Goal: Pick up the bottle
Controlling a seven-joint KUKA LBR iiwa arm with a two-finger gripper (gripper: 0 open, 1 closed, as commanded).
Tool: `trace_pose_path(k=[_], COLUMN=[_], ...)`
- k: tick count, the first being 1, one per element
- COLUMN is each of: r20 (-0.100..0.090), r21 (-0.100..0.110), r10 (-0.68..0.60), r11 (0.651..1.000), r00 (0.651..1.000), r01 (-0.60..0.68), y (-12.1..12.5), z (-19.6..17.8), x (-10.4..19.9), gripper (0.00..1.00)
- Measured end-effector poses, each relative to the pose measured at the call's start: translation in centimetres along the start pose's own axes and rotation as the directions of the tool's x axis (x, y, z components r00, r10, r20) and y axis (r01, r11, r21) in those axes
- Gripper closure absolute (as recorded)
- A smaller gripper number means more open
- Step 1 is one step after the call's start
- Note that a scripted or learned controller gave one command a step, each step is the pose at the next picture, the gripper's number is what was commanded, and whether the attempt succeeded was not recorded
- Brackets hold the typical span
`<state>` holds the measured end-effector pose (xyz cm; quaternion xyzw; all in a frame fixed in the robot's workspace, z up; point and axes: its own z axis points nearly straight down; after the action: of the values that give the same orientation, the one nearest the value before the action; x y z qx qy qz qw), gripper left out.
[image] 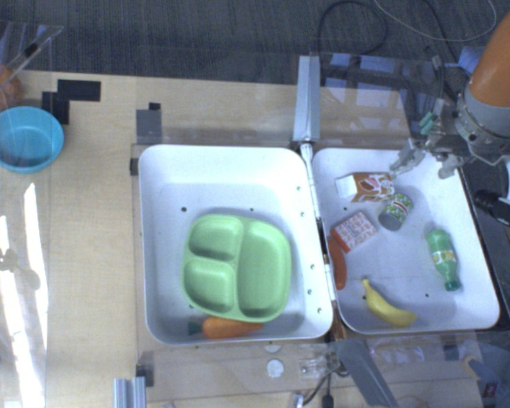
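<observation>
Green bottle [442,258] lay flat at about 4 o'clock in the right bin [486,296], well apart from everything. Hand [427,157] hovered near 1 o'clock, fingers apparently spread, gripping nothing.

One fixed camera looks down at a slant from above on both white bins [153,228]

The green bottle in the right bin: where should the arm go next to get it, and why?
Probably toward the near right side and down: the gripper is at the right bin's far edge, while the green bottle lies flat, untouched, by its right wall.
</observation>
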<state>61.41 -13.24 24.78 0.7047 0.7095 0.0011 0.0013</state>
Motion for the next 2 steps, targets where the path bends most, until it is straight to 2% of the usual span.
trace_pose_path(k=[1,2], r20=[0.001,0.002], r21=[-0.002,-0.002], r10=[-0.210,-0.232], r11=[0.978,0.973], r00=[0.978,0.973], r01=[0.210,0.232], y=[-4.7,-12.6], z=[2.9,7.3], x=[-3.5,-7.2], gripper=[0.00,0.00])
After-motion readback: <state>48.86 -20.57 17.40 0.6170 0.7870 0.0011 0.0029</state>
